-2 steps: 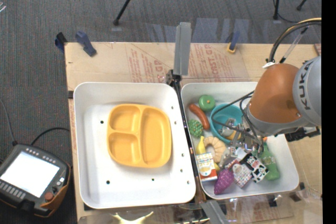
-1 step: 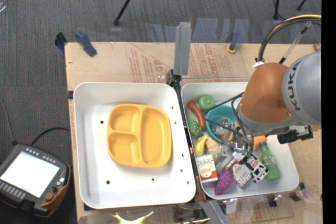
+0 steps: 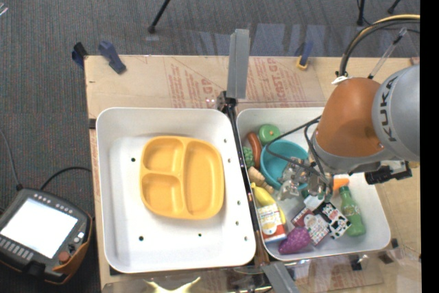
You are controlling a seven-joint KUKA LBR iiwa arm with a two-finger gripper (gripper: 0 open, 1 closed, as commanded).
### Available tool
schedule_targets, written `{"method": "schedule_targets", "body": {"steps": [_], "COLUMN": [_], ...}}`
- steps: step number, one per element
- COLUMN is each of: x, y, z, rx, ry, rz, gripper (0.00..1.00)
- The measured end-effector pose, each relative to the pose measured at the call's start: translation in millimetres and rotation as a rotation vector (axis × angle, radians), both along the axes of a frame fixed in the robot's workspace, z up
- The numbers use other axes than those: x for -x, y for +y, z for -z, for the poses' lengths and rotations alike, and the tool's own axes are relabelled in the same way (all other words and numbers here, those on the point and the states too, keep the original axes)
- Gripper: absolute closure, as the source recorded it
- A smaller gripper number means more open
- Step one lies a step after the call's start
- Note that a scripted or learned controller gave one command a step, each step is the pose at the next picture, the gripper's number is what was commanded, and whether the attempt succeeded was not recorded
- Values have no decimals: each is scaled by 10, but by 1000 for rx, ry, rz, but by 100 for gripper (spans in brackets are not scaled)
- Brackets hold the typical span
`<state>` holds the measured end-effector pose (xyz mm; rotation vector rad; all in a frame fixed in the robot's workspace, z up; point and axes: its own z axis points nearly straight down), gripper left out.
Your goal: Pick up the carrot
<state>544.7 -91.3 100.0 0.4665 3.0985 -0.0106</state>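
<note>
The tool (image 3: 302,178) hangs low inside the right bin (image 3: 381,226), among the toys, its metal fingers pointing down just off the rim of the teal bowl (image 3: 278,161); whether they are spread or closed cannot be told, and nothing can be seen between them. Just right of the tool, touching the arm's lower edge, a small orange piece that looks like the carrot (image 3: 341,182) peeks out, mostly hidden by the orange band above the wrist. Below the tool lie a black-and-white cow-print carton (image 3: 335,219), a purple bumpy toy (image 3: 296,241) and a red-and-white box (image 3: 271,223), with a green bottle (image 3: 352,215) lower right. Left of the tool are a yellow banana-like piece (image 3: 263,195), and beyond the bowl a red sausage shape (image 3: 254,145) and a green round fruit (image 3: 269,132). Farther left, in the other bin (image 3: 113,216), a yellow divided plate (image 3: 182,176) rests flat. Both bins sit on a cardboard-covered worktop (image 3: 158,82).
</note>
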Motion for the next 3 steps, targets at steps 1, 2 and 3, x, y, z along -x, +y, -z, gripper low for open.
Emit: {"method": "schedule_targets", "body": {"steps": [1, 2, 3], "x": [153, 637, 553], "y": [-786, 3, -662], "z": [-826, -588, -959], "rx": [-6, -10, -6], "ry": [4, 10, 8], "rz": [-335, -505, -711], "gripper": [100, 100, 100]}}
